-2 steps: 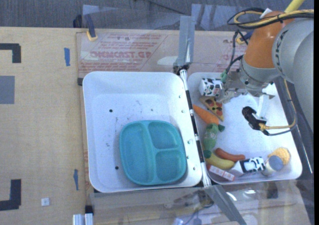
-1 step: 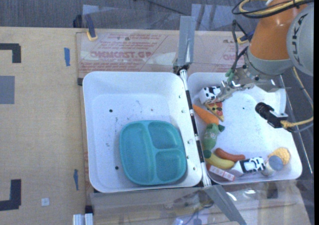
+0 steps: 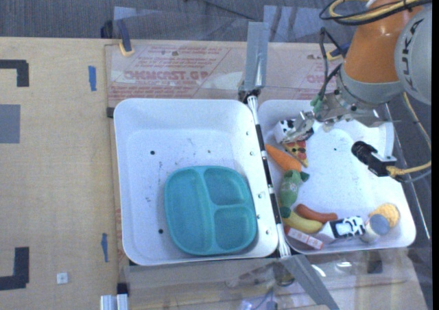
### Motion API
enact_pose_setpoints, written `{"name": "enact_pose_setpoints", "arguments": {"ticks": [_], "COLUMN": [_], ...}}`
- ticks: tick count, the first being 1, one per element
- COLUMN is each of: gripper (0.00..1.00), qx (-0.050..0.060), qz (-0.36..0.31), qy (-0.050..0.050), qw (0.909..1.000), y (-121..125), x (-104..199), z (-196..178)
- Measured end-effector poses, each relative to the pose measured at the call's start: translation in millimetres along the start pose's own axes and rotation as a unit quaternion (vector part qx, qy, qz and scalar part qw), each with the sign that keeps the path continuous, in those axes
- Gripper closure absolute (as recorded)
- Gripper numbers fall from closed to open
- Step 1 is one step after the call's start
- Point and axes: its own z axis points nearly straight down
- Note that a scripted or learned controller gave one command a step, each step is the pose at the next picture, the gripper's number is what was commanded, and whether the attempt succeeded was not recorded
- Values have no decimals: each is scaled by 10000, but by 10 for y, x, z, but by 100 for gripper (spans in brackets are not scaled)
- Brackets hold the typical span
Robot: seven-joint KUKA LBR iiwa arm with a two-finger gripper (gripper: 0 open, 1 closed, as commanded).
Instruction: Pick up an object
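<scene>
My gripper (image 3: 306, 125) hangs low over the far left corner of the right bin (image 3: 343, 164), under the grey and orange arm. Just left of it lies a small black-and-white toy (image 3: 286, 127), and a red-and-yellow item (image 3: 295, 146) lies just below it. I cannot see anything between its fingers. Along the bin's left side lie an orange carrot (image 3: 282, 158) and a green vegetable (image 3: 289, 188). A yellow banana (image 3: 302, 222) and a red sausage (image 3: 317, 213) rest near the front.
The left bin (image 3: 137, 130) holds a teal divided plate (image 3: 209, 209). At the right bin's front lie a second black-and-white toy (image 3: 348, 227), a yellow round piece (image 3: 387, 215) and a pinkish packet (image 3: 305, 239). The right bin's middle floor is bare.
</scene>
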Motion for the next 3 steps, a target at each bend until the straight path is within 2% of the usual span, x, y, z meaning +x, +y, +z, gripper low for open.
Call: {"name": "enact_pose_setpoints", "arguments": {"ticks": [1,2,3], "gripper": [0,0,100], "qx": [30,334,322], "qz": [-622,204,210], "qy": [12,144,75], "qw": [9981,9991,9992], "y": [12,302,281], "x": [-193,-300,-368], "z": [904,958,891]}}
